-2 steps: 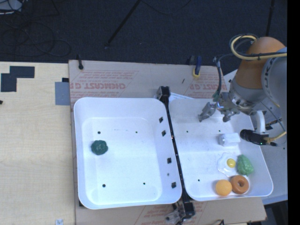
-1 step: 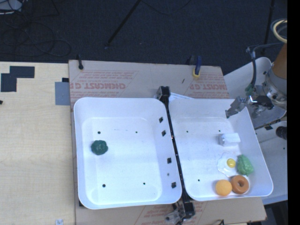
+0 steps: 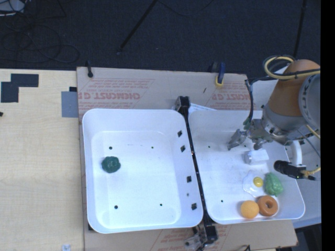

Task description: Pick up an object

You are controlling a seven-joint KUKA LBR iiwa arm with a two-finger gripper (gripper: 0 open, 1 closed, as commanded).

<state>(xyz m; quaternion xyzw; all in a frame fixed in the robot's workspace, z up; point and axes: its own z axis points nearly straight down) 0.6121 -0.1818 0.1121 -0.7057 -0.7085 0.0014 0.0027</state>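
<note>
two bins sit side by side on a cardboard sheet laid over the surface, the left bin touching the right bin along a shared middle edge. a lone ball lies in the left bin near its left wall. in the right bin's near right corner, a round fruit sits just left of a ring, with a leafy lump behind the ring, a small ball to that lump's left, and the hand above the bin's far right part.

Single fixed view from above the bench, angled downward at a slant. Both white bins side by side, left bin and right bin, at moderate range. Arm entering from the right.
</note>
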